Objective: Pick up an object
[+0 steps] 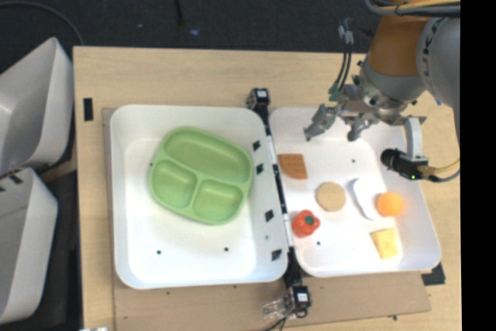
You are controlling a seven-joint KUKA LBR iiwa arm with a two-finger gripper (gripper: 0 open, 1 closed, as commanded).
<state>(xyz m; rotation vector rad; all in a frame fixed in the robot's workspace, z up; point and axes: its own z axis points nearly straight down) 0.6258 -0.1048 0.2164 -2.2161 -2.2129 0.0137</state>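
Fingers [338,127] spread wide, holding nothing, above the far end of the right bin [411,244]; cracker [292,166], cookie [331,196], tomato [305,223] nearer.

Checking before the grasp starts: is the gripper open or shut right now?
Open. The gripper hangs over the right bin's back edge with its two fingers spread wide apart and nothing between them.

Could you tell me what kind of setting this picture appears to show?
Probably a robotics lab bench for pick-up trials: a wooden bench bearing two white bins, a green divided plate, toy food like the tomato, and the arm's open tool above.
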